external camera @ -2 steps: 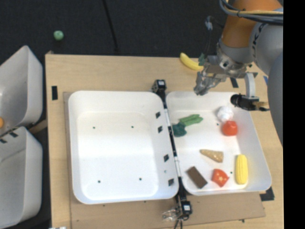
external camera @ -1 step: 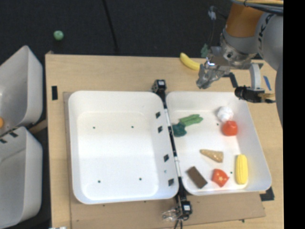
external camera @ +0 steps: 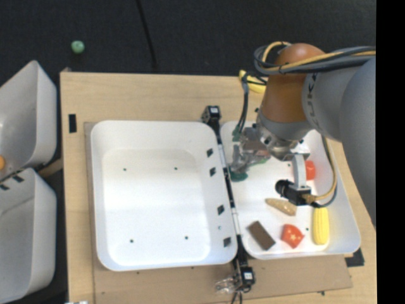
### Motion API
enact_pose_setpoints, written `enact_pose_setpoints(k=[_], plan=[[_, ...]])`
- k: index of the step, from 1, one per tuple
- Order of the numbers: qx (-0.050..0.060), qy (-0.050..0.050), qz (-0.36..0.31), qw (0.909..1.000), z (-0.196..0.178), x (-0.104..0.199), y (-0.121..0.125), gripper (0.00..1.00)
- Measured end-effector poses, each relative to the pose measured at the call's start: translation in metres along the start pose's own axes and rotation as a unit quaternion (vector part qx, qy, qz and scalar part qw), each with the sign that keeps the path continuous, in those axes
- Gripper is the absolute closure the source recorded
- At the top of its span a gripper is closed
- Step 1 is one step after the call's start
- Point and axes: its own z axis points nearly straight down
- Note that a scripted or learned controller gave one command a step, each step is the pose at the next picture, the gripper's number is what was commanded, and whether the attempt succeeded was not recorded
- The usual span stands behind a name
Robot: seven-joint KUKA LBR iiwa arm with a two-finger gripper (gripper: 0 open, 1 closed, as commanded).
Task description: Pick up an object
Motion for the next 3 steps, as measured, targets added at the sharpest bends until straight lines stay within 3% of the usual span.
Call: enact_pose_setpoints(k=[1, 2, 3], plan=[[-0.012, -0.001, -0.001, 0.9999, -0.034, 0.041, 0.072, 1.00], [-0.005, -0.002, 0.002, 1.0000, -0.095, 0.037, 0.061, 1.00], [-0.017, 0.000, -0.002, 0.9998, -0.267, 0.082, 0.054, 1.00]])
